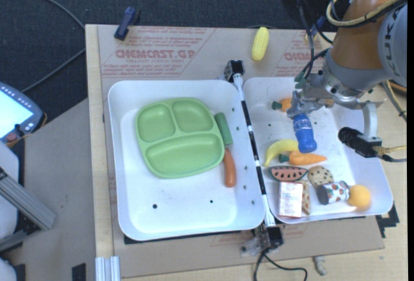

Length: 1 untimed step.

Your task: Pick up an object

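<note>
Nearest the camera, at the bench's six o'clock edge, a black clamp (pixel 266 239) is seen where the two bins meet. In the right bin (pixel 381 169), a small carton (pixel 291 199), a watermelon slice (pixel 288 173), a cookie (pixel 319 175), a small can (pixel 332 193) and an orange ball (pixel 359 197) are crowded toward five o'clock, with a banana (pixel 281 150) and a carrot (pixel 307 158) just above them. The left bin (pixel 126 144) bears a green divided plate (pixel 180 137), with a green stick (pixel 224 128) and a sausage (pixel 229 168) along its three o'clock side.

The gripper (pixel 303 107) is placed over the right bin's twelve o'clock end, directly above a blue bottle (pixel 304 133). Whether the tool is open or closed cannot be told, as the wrist hides it. The step in hand is judged to be the approach or grasp at the bottle; no lift is shown. Next, a firm closure on the bottle's upper end and a straight rise would be called for, the banana and carrot being avoided.
</note>
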{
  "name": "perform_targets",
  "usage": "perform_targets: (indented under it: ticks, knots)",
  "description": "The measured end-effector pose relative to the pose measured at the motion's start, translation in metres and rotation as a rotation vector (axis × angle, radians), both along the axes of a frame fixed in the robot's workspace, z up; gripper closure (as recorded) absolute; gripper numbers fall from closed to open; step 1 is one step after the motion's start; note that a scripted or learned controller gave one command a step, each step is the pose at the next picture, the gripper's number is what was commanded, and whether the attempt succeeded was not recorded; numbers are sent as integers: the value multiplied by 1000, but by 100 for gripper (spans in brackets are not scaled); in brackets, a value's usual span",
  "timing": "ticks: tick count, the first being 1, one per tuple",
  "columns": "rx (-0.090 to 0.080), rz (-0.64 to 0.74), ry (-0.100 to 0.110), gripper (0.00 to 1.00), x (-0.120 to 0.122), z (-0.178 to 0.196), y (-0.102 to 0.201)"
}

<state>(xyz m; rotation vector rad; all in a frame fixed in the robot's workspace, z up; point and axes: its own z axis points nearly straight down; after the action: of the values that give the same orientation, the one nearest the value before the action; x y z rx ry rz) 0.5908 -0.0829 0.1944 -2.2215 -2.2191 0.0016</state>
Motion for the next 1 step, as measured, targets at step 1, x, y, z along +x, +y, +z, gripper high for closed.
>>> perform_targets:
  ticks: [1]
  knots:
    - [0,0,-1,0,0,0,0]
